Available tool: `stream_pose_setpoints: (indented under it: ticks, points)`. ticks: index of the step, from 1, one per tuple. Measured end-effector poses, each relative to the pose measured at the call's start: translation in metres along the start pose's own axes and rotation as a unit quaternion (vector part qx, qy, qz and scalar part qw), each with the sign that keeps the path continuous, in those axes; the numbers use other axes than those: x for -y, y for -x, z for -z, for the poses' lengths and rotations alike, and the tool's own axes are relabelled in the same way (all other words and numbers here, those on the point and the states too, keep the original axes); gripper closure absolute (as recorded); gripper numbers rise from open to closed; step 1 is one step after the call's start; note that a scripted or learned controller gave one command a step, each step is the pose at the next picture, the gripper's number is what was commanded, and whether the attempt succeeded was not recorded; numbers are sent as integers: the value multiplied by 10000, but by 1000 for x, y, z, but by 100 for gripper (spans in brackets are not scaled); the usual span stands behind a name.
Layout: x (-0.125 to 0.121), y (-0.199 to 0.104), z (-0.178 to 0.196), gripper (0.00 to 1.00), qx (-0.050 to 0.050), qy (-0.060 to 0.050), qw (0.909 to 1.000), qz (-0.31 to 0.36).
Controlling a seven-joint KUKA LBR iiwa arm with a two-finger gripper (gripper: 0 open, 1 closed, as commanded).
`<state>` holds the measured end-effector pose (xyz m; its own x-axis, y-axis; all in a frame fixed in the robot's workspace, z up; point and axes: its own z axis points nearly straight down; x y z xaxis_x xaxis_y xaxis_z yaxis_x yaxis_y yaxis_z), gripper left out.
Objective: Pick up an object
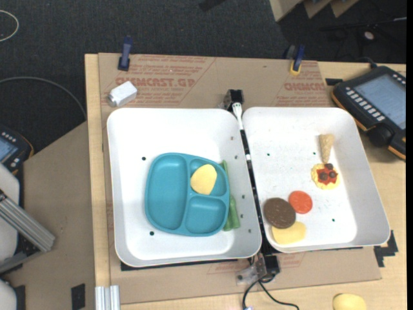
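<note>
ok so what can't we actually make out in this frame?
- Green item: mostly hidden under the blue divided plate's right rim in the camera view; identity unclear.
- Yellow piece: partly covered by the brown disc.
- Yellow object off the bench: cut off by the bottom edge.
- Small topped item in the right bin: too small to identify.

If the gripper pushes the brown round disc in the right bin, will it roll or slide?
The brown disc lies flat, so it would probably slide, not roll. It touches the yellow piece and the orange disc, so a push may move them too. It looks thin, likely hard to grasp.
</note>
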<state>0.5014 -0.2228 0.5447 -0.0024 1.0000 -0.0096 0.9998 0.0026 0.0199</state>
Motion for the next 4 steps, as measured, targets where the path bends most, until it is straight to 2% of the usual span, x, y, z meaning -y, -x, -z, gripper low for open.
stream_pose_setpoints:
  ticks: [1, 2, 3, 4]
  points:
    - [20, -13, -135, 100, -73, -159, 9998, -15]
    - [9, -4, -387, 100, -80, -177, 9998, -19]
    - [-36, -40, -244, 100, -26, -9, 10000, 23]
    - [17, -3, -350, 100, -62, -158, 9998, -45]
